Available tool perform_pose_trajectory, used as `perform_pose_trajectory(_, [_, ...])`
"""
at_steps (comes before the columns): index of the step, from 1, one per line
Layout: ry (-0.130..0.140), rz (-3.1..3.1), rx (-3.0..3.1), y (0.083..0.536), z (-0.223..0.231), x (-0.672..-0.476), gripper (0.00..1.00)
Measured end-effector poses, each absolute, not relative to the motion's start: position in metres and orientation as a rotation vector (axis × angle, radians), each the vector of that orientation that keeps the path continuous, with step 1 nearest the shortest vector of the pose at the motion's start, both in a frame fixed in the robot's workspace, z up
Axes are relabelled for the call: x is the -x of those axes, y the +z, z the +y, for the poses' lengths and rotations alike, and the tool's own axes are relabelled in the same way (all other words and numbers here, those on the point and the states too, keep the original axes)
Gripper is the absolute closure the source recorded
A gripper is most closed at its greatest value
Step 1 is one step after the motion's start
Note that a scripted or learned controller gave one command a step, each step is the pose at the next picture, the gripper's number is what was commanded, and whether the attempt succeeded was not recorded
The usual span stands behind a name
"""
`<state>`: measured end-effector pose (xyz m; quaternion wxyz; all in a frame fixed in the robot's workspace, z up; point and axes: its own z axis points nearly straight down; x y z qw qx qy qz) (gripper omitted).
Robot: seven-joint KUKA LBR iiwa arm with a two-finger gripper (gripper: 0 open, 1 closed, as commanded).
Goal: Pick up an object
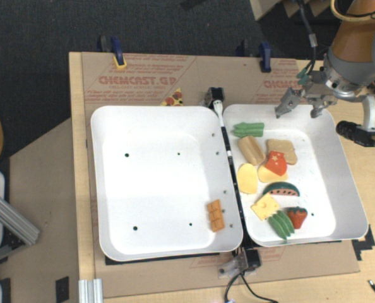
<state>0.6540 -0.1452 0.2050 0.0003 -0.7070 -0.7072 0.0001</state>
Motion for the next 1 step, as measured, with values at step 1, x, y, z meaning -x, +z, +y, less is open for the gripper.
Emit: perform_pose_trajectory(1, [0.012, -2.209, 2.216, 0.0971, -0.1494, -0.5934, 0.00])
